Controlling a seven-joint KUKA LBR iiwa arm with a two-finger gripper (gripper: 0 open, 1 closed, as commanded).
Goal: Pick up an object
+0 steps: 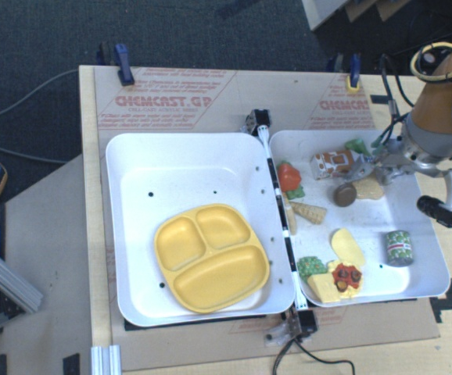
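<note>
In the right bin [433, 280], the gripper [382, 165], state unclear, hovers just right of the brown cylinder [345, 194] and carton [334, 163].

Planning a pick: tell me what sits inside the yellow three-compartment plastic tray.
The yellow three-compartment plastic tray lies flat in the left white bin. All three compartments show bare yellow plastic, nothing inside. The bin floor under the tray is covered and cannot be seen.
</note>
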